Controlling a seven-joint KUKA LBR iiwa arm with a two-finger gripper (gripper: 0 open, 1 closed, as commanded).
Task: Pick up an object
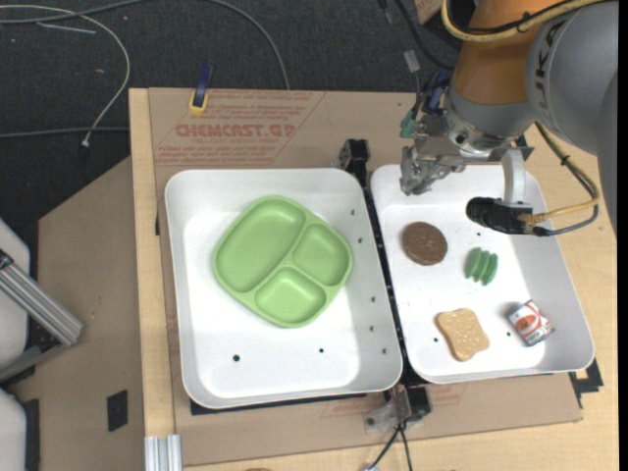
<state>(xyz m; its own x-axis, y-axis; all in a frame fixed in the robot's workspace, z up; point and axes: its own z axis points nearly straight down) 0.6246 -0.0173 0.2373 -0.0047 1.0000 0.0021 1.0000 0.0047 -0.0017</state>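
The desk is brown board with red letters near its back edge; two white bins sit on it, the left bin and the right bin, touching in the middle.

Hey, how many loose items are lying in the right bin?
4. A brown cookie near the middle, green beans to its right, toast at the front, and a can at the front right. The arm may hide more at the back.

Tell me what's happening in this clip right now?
A grey and orange robot arm reaches in from the right, its gripper low over the far left corner of the right bin. Nothing shows between its fingers. In that bin lie a brown disc, a green piece, a toast slice and a small can. The left bin holds a green divided plate.
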